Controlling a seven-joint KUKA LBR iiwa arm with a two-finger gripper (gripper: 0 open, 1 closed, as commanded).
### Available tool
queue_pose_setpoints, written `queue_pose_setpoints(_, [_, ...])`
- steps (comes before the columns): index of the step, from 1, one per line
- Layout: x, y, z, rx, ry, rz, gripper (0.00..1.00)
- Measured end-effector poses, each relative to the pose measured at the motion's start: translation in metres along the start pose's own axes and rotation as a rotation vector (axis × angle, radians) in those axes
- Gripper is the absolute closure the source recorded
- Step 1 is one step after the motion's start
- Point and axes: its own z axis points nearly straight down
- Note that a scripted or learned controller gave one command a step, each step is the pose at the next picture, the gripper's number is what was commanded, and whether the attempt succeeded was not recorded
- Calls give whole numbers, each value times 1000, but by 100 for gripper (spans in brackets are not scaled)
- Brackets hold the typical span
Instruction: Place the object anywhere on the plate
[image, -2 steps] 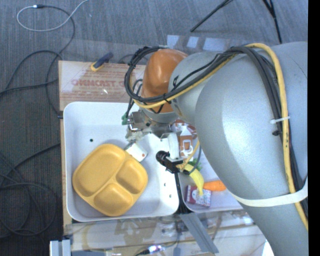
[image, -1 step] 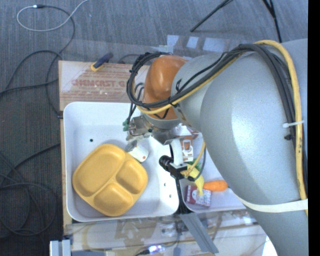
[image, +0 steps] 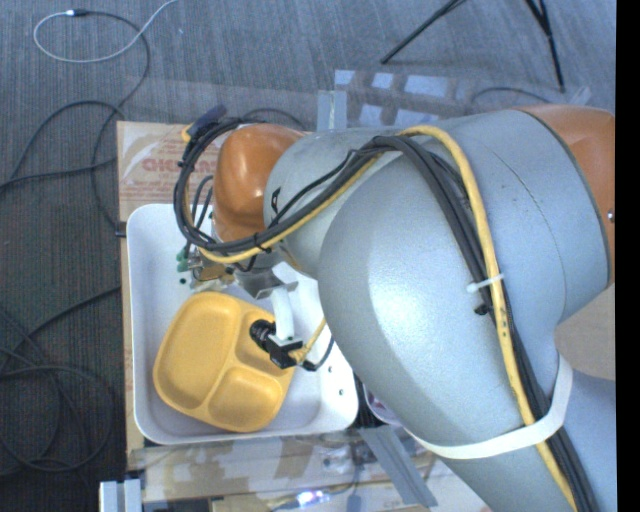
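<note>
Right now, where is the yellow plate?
The yellow plate lies at the view's lower left, inside the white bin, just below the arm's orange band.

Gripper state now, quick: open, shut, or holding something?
Gripper: cannot be told; the arm covers it, at the far edge of the yellow plate in the white bin.

A single fixed camera sits above the bench and looks down at a slant, with grey carpet along the top of the frame. The arm passes close beneath the lens from the right, covering much of the view. One white bin, holding a yellow plate, lies lower left.
</note>
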Motion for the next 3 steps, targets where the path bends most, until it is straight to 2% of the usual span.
queue_pose_setpoints(1, [-35,-1,3,-11,13,-123,100])
queue_pose_setpoints(2, [-58,-21,-40,-33,-2,10,100])
queue_pose_setpoints(3, [-59,-10,-137,69,-5,125,100])
